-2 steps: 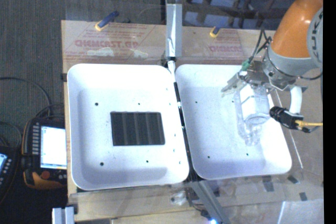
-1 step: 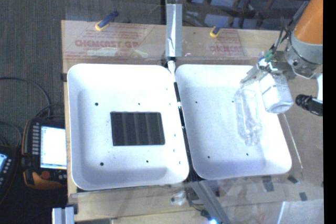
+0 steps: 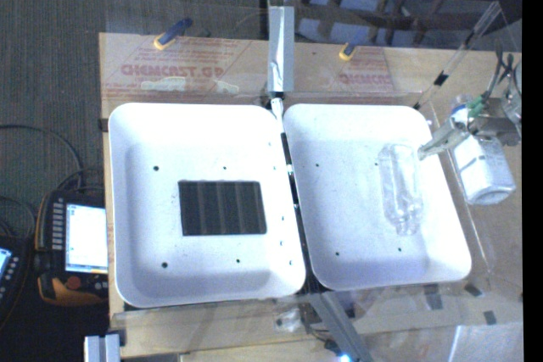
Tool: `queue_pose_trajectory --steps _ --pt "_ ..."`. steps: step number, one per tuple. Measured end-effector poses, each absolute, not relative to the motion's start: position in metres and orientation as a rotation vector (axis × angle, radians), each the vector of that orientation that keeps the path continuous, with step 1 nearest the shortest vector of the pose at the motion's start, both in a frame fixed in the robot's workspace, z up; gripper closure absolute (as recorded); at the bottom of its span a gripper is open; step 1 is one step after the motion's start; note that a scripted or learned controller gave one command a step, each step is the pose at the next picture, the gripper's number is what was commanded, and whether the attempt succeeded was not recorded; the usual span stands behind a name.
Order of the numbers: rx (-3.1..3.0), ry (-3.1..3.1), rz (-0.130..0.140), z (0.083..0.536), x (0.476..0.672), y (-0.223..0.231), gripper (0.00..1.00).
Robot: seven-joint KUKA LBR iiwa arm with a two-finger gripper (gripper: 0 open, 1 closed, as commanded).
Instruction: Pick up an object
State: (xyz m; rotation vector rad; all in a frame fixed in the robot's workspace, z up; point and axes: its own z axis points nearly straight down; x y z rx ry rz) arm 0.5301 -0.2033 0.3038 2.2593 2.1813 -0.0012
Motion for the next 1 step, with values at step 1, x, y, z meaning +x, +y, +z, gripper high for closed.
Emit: queue_pose_trajectory --steps 1 --pt "2.496 1.911 -0.003 0.2211 0.496 -0.1978 0.0"
